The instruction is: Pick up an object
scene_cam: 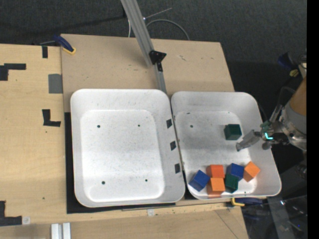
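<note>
Two shallow white bins sit side by side on a wooden bench (124, 63). Inside the right bin (209, 101), a dark green block (232, 131) lies apart toward two o'clock, while blue, orange and green blocks (224, 177) cluster at five o'clock. At the bin's three o'clock rim the gripper (247, 142) hovers, seemingly holding nothing; its finger spread is unclear.

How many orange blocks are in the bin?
3, all in the right bin near its front edge: one behind another in the middle of the pile, and one at the pile's right end. More could hide under the pile.
</note>
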Action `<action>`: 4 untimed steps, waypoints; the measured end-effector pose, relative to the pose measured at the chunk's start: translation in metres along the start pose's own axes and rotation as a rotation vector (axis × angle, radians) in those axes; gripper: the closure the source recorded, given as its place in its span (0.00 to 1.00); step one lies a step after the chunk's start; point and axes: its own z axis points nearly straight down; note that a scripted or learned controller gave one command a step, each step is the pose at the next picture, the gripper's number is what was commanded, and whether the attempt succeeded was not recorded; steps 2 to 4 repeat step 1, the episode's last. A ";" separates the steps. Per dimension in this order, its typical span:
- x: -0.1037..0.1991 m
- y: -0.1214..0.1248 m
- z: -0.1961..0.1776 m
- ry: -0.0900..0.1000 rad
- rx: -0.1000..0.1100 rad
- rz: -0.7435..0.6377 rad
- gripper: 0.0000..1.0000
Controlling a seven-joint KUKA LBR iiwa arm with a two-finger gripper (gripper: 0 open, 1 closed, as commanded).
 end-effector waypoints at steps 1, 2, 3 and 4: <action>0.000 0.001 -0.002 -0.001 -0.004 -0.001 0.00; 0.000 0.001 -0.002 -0.001 -0.004 -0.001 0.00; 0.000 0.001 -0.002 -0.001 -0.004 -0.001 0.00; 0.000 0.001 -0.002 -0.001 -0.004 -0.001 0.00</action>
